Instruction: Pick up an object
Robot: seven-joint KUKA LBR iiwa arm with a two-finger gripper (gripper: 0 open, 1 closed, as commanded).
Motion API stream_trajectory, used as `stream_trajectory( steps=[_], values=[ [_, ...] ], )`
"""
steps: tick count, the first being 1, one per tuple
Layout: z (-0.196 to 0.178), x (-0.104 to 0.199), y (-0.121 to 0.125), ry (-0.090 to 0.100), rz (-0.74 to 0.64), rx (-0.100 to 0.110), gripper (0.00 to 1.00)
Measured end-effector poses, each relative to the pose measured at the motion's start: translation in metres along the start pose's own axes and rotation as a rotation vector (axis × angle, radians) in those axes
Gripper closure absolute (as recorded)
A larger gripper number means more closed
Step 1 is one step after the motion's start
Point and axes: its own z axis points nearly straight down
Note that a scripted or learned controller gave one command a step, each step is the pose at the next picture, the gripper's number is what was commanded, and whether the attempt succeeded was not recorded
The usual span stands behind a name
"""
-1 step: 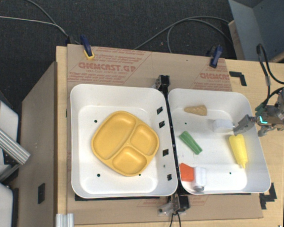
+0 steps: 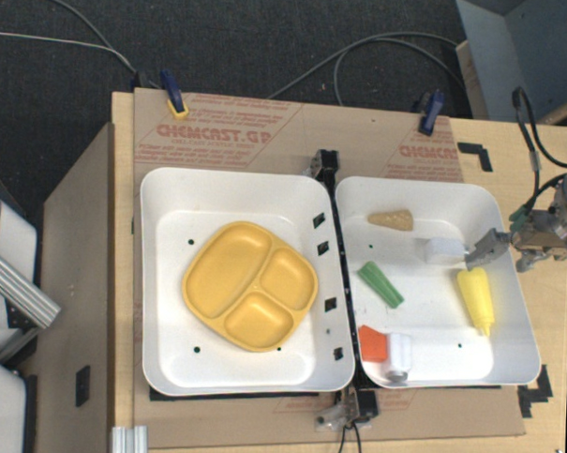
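yellow object [image 2: 476,297]: elongated, bottle-like, plain yellow, glossy. Lies flat in the right bin [image 2: 517,358], right-hand part, near the right wall.
long axis: runs near-to-far with a slight slant. Blunt end points to the far side, toward the gripper; narrower tip points to the near-right corner.
gripper [image 2: 490,246]: at the right bin's far-right rim, just beyond the yellow object's blunt end. Dark finger reaches in over the bin. Opening cannot be told from this angle; nothing visible between the fingers.
green block [image 2: 380,284]: long, flat, lies on a diagonal mid-bin, well left of the yellow object.
tan piece [image 2: 392,219]: small, at the far wall of the right bin.
pale grey block [image 2: 442,250]: between tan piece and gripper, apart from the yellow object.
orange-and-white item [image 2: 387,349]: near-left corner of the right bin, partly on the rim.
left bin [image 2: 156,347]: holds a yellow divided tray [image 2: 250,285], three compartments, turned at an angle.
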Motion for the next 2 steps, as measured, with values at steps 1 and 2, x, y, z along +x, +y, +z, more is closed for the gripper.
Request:
stream_trajectory(
  steps=[1,2],
  values=[
    [0.042,0.0,-0.002,0.002,0.001,0.004,0.0],
    [0.086,-0.003,-0.004,0.002,0.001,0.005,0.0]
  ],
)
